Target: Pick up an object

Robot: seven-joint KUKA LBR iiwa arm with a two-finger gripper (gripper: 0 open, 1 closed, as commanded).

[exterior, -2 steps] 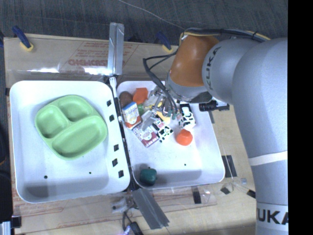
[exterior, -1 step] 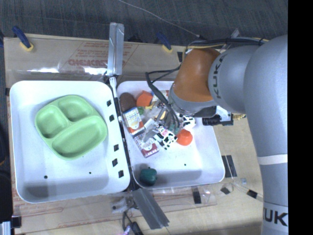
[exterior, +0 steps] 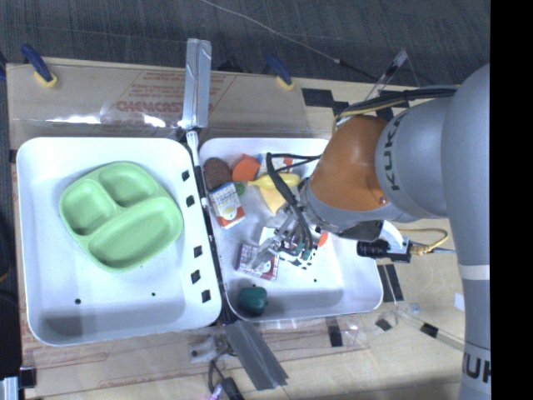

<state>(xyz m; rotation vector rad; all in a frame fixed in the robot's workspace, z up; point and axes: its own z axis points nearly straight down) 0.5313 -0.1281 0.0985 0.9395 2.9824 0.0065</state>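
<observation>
step: lowering to grasp | gripper (exterior: 290, 238) just right of foil packet (exterior: 255, 257), claw state: cannot tell | tip: centre on one item, avoid packet edge

Arm (exterior: 466, 223) partly off right edge

- We count two white bins: a left bin (exterior: 33, 223) and a right bin (exterior: 354, 294);
- one green divided plate (exterior: 121, 215);
- one dark green ball (exterior: 252, 299);
- one brown lump (exterior: 217, 172);
- one orange piece (exterior: 246, 168);
- one yellow piece (exterior: 271, 186);
- two small packets (exterior: 225, 202) (exterior: 254, 258).
</observation>
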